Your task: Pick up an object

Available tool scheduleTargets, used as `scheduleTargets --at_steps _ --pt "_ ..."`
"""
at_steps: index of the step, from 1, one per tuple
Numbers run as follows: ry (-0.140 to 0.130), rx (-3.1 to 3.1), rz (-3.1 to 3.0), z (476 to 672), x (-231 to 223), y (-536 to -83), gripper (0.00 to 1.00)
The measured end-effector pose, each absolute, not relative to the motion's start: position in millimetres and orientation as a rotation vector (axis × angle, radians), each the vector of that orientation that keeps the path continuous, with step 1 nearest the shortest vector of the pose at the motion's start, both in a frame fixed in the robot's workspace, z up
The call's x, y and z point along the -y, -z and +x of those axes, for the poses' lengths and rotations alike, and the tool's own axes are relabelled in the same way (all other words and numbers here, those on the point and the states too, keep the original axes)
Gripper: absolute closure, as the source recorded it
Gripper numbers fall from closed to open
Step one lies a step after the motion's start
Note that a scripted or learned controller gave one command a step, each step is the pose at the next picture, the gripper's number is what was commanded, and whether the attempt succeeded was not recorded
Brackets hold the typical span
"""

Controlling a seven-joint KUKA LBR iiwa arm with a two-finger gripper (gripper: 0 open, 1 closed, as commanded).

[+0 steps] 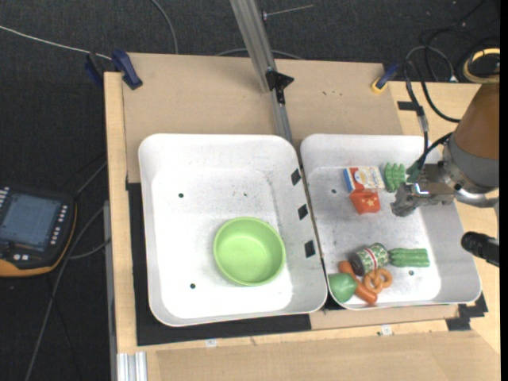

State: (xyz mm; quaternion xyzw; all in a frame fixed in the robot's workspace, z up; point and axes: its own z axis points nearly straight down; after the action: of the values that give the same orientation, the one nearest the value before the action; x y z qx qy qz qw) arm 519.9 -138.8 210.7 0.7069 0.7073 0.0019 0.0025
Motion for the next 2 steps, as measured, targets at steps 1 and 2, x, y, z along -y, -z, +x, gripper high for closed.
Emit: scheduleTargets --at_steps 1,2 --pt "-0.006 -2.220 2.217 521.0 128.3 -265.0 1.00" --pt "-0.001 -2.226 2.218 543.0 85.9 -253.3 1.00"
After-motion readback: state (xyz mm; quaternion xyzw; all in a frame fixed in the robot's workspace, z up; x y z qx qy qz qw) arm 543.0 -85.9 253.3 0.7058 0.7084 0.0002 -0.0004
